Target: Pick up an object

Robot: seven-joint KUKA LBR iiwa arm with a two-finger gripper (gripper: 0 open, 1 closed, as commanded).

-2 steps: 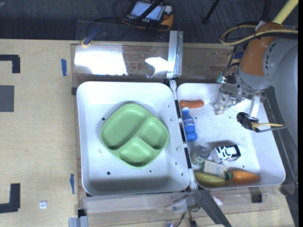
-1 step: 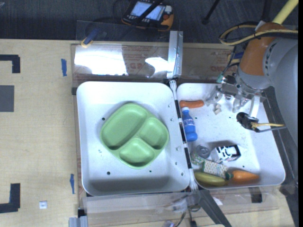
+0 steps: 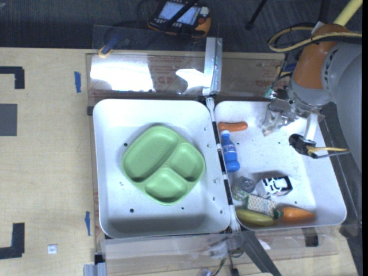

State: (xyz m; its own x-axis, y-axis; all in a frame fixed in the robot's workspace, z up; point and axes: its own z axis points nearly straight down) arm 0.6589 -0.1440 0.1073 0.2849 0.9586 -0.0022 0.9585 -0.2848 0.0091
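From my end the gripper (image 3: 273, 121) hangs over the back of the right bin (image 3: 322, 183), and honestly I can't tell if it's open or clamped. The closest grabbable thing is a little orange piece (image 3: 233, 126) just to its left, with a blue bottle (image 3: 230, 153) below that. A banana (image 3: 256, 217) and a carrot (image 3: 297, 214) sit at the front wall. The left bin (image 3: 109, 131) has a green divided plate (image 3: 164, 163). Around them is the pale wooden bench (image 3: 46, 154), with dark carpet (image 3: 69, 10) behind.
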